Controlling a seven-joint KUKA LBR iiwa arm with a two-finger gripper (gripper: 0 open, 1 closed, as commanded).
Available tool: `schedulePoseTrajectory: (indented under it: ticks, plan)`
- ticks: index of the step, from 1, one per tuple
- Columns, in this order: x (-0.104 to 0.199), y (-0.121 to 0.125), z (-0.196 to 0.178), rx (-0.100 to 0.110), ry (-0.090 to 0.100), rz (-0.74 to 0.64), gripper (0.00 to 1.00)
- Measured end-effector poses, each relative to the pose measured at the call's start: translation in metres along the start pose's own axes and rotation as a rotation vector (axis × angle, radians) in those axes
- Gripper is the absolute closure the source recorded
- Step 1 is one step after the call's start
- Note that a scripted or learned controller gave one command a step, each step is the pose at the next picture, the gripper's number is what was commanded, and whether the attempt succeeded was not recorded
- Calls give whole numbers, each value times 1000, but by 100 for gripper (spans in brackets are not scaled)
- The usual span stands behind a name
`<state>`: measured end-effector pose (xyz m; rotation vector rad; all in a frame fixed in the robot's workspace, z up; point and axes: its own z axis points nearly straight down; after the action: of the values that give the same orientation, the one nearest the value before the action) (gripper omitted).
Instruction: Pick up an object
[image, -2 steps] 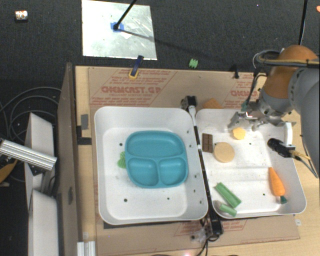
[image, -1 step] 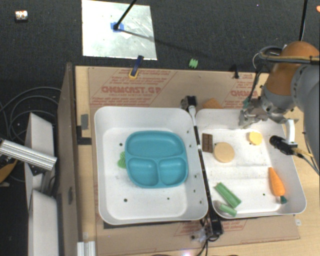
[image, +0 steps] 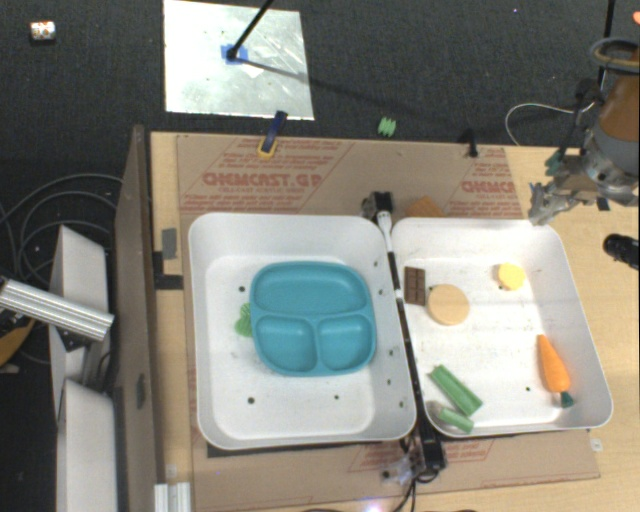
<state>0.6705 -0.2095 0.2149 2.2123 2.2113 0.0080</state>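
The gripper (image: 548, 203) hung just past the far right corner of the right bin (image: 590, 345), outside its rim and well above the things inside. Whether it was released or clenched could not be told; nothing showed in its grasp.

That bin held the candidates. A yellow piece (image: 511, 276) lay near the far edge, closest to the gripper. A tan disc (image: 448, 304) sat toward the left wall with a brown block (image: 414, 285) just beside it, against that wall. A carrot (image: 553, 366) lay along the right edge, and a green stick (image: 456, 389) with a paler green piece (image: 449, 420) lay toward the near edge, the paler one right at the rim. The left bin (image: 215, 310) carried a blue tray (image: 311, 316) in its middle, with a small green thing (image: 243, 321) touching the tray's left side.

By the look of it, the task stood at the approach, with no object yet chosen or touched. The next move would call for swinging in over the bin and descending on a single item. The yellow piece stood apart from its neighbours and looked the easiest; the brown block and the paler green piece, close to the walls, would leave little room for a finger.
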Motion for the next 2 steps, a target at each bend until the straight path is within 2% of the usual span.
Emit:
schedulePoseTrajectory:
  ticks: [1,2]
  plan:
    - [49,-5,16,12,7,-8,100]
    - [46,-5,15,10,5,-5,0]
